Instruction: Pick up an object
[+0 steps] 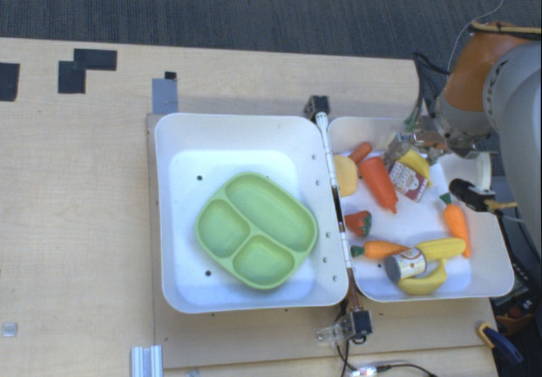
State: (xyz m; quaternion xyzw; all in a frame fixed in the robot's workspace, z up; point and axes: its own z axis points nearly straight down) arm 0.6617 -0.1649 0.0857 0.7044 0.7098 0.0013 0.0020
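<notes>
The right bin (500, 282) holds several toy foods. A big orange carrot (378, 183) lies next to a yellow lemon-like piece (345, 174). A red-labelled packet (410, 183) rests beside the carrot, with a small yellow piece (416, 162) at its top. My gripper (405, 146) hangs at the bin's far side, just above that yellow piece and the packet. The grey arm with its orange band comes in from the upper right. Nothing is visibly held.
The left bin (182, 282) holds a green divided plate (257, 230). Nearer the front of the right bin lie a red pepper (358, 222), a thin carrot (383, 249), a small can (407, 263), a banana (427, 281), a yellow corn (441, 248) and another carrot (456, 226).
</notes>
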